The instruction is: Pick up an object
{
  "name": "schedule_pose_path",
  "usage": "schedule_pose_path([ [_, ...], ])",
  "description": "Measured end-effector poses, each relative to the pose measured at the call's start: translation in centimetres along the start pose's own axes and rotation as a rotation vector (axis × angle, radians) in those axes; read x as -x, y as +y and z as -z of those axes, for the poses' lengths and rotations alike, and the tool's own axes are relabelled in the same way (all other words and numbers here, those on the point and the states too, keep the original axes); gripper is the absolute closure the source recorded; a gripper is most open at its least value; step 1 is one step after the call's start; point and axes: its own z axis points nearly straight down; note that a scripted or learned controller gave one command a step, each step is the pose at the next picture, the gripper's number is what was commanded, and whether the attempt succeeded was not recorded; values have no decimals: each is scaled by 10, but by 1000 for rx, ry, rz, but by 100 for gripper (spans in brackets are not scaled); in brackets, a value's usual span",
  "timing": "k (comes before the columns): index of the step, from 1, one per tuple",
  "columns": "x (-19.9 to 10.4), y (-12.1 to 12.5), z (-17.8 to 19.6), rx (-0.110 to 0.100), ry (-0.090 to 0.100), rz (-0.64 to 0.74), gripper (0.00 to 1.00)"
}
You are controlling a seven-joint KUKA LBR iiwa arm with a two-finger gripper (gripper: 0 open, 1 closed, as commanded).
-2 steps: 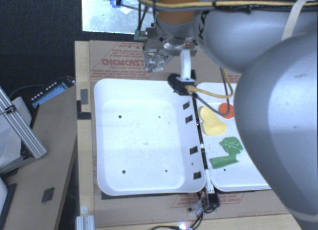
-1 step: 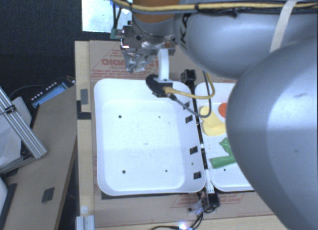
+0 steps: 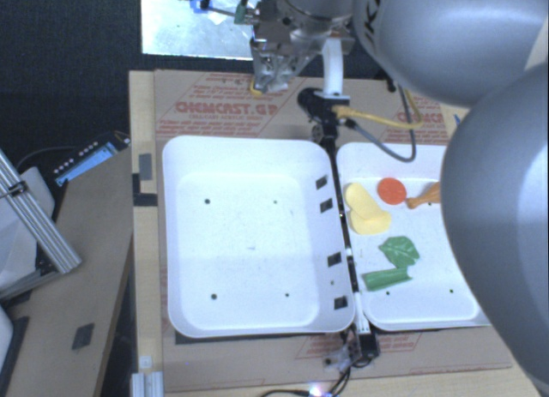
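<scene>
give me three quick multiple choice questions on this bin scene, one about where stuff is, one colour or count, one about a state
1. Which bin holds the toy items?
A. the left bin
B. the right bin
C. both bins

2. What colour is the small round item?
A. blue
B. orange-red
C. white

3. Where is the gripper relative to the bins?
A. down inside the right bin
B. pressed onto the yellow item
C. up beyond the far edge of the left bin

Answers:
1 B: the yellow item, round item and green item all lie in the right bin, none in the left bin.
2 B: the disc is orange-red.
3 C: the gripper sits over the cardboard past the bins' far edge.
</scene>
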Motion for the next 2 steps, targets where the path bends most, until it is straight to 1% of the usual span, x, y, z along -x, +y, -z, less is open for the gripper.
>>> schedule_pose_path([
  [1, 69, -1, -27, -9, -4, -4, 100],
  [2, -51, -38, 2, -5, 5, 17, 100],
])
